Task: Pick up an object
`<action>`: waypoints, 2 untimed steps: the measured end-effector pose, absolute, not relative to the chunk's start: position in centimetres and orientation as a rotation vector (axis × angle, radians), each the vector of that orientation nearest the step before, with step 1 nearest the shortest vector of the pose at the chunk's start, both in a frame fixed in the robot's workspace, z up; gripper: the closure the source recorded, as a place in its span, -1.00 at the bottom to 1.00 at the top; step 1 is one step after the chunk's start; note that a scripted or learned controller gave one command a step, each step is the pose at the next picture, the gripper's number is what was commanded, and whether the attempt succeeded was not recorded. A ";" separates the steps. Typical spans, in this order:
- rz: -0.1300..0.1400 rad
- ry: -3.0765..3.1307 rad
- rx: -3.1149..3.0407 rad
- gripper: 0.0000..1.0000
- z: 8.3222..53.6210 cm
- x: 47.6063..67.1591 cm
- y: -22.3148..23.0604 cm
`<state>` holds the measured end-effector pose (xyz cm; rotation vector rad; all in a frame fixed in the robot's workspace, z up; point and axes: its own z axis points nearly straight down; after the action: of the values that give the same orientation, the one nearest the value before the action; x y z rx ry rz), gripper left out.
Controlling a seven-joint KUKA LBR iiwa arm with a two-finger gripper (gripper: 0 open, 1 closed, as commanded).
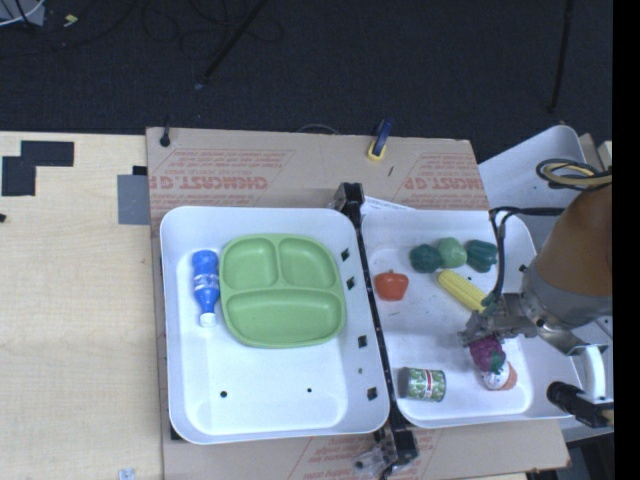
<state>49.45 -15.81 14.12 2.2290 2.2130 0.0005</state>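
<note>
Where the arm (pixel 580 268) reaches in from the right, its gripper (pixel 492 330) sits low over the right bin (pixel 400 238), directly above a purple object (pixel 487 351) that lies near the bin's front right corner

Gripper state: cannot tell whether it is apart or together; the wrist body hides the tips, and the purple object shows just beneath it, touching or nearly so. Whether anything is held cannot be made out

Taking the purple object as landmark:
- a small white-and-orange piece (pixel 498 376) lies just in front of it, touching or almost touching
- a small can with a green-and-red label (pixel 422 384) lies on its side to the left, near the bin's front wall
- a yellow corn cob (pixel 461 289) lies behind it, slanted, its near end close to the gripper
- green vegetables (pixel 452 255), three lumps in a row, sit further back, beyond the corn
- a red-orange pepper-like item (pixel 390 285) sits well to the left and back, near the divide between the bins

Left bin (pixel 190 398), well to the left of the purple object: a green divided plate (pixel 281 291) lies flat, and a blue bottle with a white cap (pixel 204 285) lies just beside the plate's left edge

Both bins rest on a brown cardboard sheet (pixel 250 173); a blue-and-yellow clip (pixel 379 140) sits on its far edge
</note>
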 end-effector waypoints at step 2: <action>0.001 2.222 2.220 1.00 22.9 50.6 -15.7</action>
<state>50.57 -15.71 22.93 2.2204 2.2218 0.0010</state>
